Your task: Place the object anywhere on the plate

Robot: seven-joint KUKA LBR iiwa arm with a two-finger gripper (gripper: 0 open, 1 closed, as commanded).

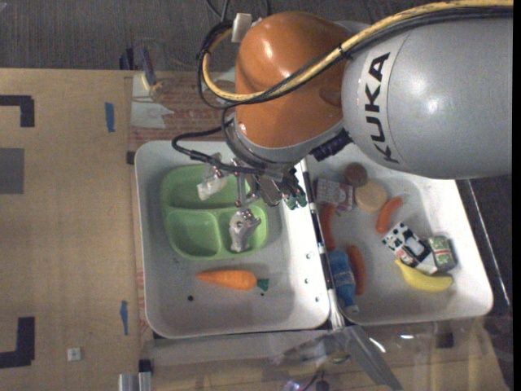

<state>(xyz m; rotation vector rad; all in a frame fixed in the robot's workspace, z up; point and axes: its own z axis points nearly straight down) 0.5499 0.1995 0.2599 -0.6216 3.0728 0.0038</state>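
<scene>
Pincer (242,228) over green plate (183,198) in left bin (155,300); grip state impossible to tell. Carrot (230,280) lying near of plate, unplaced; risk of closing on nothing

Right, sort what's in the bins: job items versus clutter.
Job: green divided plate, toy carrot lying beside it in the left bin, end effector above the plate.
Clutter, right bin: banana, blue packet, small green carton, sausage.
</scene>
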